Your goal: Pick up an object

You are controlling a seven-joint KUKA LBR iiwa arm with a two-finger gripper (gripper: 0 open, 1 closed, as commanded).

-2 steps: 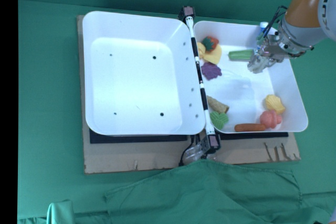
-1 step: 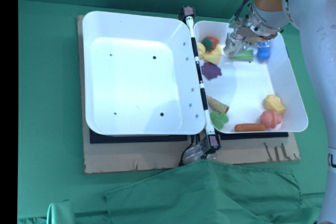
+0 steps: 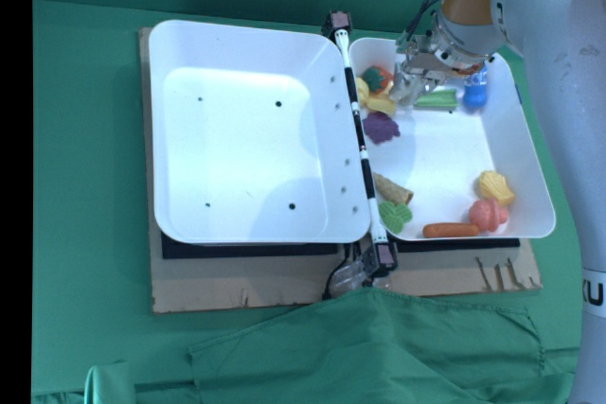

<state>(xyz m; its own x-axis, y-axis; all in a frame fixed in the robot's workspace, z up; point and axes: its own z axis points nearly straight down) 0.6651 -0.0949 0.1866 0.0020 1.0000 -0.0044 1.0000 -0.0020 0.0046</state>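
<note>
A robot lab: green-draped bench (image 3: 85, 203), white bins (image 3: 189, 43), KUKA arm (image 3: 559, 24).

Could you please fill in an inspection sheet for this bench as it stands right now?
Surface: two white bins on cardboard over green cloth; left bin shows small dark dots.
Job's things: in the right bin, purple toy, green piece, blue item, orange carrot, yellow and pink toys.
Clutter: green cloth bunched at the front.
Grippers: gripper low over the right bin's far corner.
Cables: thin wires by the wrist.
Surroundings: green backdrop.
</note>
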